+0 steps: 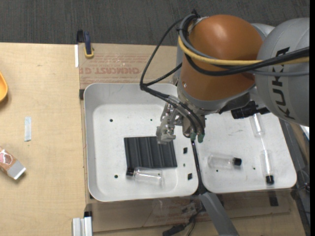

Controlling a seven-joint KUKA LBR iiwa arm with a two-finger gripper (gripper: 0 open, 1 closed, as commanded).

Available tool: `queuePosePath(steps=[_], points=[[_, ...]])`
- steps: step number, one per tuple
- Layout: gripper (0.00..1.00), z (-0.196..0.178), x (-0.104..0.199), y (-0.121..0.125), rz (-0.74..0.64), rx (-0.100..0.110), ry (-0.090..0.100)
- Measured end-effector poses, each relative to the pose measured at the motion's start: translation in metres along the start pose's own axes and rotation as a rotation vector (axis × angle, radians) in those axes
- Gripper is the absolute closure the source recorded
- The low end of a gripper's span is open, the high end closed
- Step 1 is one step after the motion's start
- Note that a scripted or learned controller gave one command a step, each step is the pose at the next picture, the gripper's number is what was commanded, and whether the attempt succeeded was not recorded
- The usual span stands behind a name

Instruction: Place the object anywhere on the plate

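Note:
A black ridged plate (147,151) lies flat in the left bin (98,132). A clear vial with a black cap (145,175) lies on its side along the plate's front edge, cap pointing left; I cannot tell whether it rests on the plate or just touches it. My gripper (166,134) hangs over the plate's far right corner, under the orange wrist band (221,48). Nothing is visibly held in it.
The right bin (290,176) holds three clear vials: one near its front left (224,162), one further back (257,124), one at the right (266,165). Cables (157,82) loop over the left bin's back. Small items lie on the wooden bench (39,82) at far left.

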State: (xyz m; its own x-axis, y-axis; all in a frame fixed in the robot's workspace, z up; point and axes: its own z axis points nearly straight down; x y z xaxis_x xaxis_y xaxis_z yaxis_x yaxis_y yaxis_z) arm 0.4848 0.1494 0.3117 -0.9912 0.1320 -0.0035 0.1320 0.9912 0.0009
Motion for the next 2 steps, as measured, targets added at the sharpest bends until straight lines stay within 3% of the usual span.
queuePosePath(steps=[1, 2], points=[[1.00, 0.049, -0.005, -0.061, -0.064, 0.001, 0.003], [1.00, 0.038, 0.004, -0.020, -0.386, -0.001, 0.002]])
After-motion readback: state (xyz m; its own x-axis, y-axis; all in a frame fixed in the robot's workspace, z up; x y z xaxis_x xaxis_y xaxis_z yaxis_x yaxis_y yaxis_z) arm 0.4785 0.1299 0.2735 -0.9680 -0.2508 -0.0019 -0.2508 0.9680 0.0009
